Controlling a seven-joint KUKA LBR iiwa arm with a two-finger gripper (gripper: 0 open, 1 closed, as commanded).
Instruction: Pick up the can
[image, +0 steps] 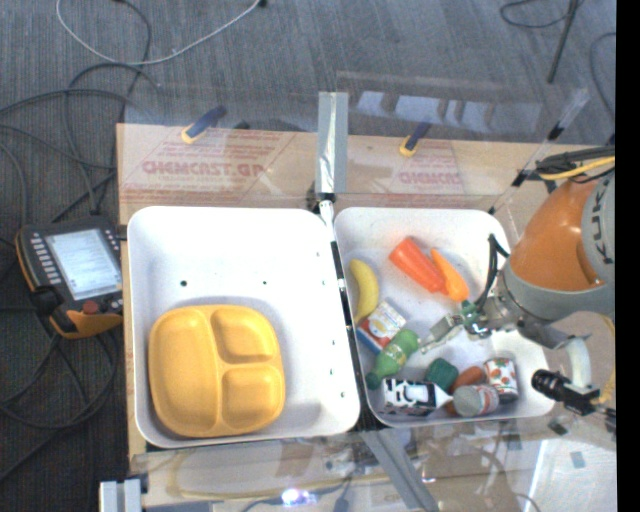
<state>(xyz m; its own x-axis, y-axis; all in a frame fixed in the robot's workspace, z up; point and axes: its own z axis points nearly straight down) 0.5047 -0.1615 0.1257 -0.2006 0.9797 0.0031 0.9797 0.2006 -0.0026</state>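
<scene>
camera view gives us both bins from above, and we take the right bin (470, 222) as our landmark. inside it, near its front right corner, we see the can (503, 376) lying among small items. just behind the can, over the bin's right half, hangs the gripper (470, 322); we cannot tell whether its jaws are open or closed. toward the bin's left wall lies a banana (365, 287), and left of the bin sits a yellow divided plate (216, 369).
</scene>
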